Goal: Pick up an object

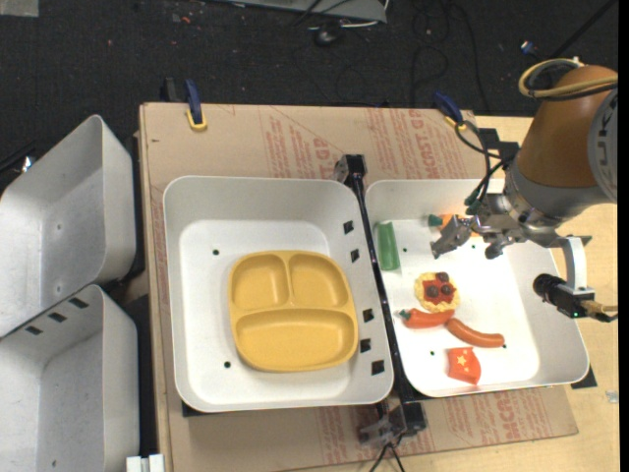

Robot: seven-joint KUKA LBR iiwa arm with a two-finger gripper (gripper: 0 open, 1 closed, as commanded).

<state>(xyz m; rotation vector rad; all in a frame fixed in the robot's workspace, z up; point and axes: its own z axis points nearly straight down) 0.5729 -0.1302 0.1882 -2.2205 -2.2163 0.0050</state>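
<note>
Nearest the lens sits the red pepper piece (pixel 464 364) at the right bin's (pixel 562 366) front edge, with the sausage (pixel 476 335), chilli (pixel 426 318) and little tart (pixel 436 289) just behind, all loose and within reach. The gripper (pixel 470 232) hovers over the back of that bin, apparently lining up a pick; whether its fingers are open, I cannot tell. The yellow divided plate (pixel 292 310) sits alone in the left bin (pixel 187 264).

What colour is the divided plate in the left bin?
Yellow; the divided plate shows clearly in the camera view.
</note>
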